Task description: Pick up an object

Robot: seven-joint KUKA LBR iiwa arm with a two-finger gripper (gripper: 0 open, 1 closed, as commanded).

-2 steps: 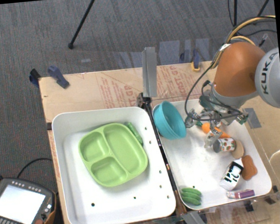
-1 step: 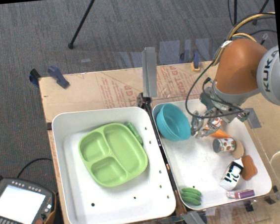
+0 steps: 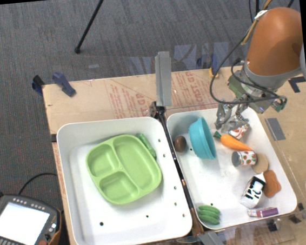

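My gripper (image 3: 230, 120) hangs over the far right corner of the right bin (image 3: 229, 222), its two fingers apart with nothing between them. Just below it lie a small red and white item (image 3: 240, 132) and an orange carrot (image 3: 235, 142). A teal bowl (image 3: 202, 138) rests on its side to the left of the gripper, and a brown round thing (image 3: 180, 143) sits beside the bowl. Further forward are a small can (image 3: 245, 158), a tan disc (image 3: 262, 164), a black and white carton (image 3: 252, 190), a brown piece (image 3: 271, 183), a purple packet (image 3: 263, 211) and a green pod (image 3: 209, 213).
The left bin (image 3: 81, 219) holds a green divided plate (image 3: 124, 168) with a green strip (image 3: 148, 146) at its far right edge. A grey upright post (image 3: 164, 82) stands behind the gap between the bins. A tablet (image 3: 20, 228) lies on the floor at lower left.
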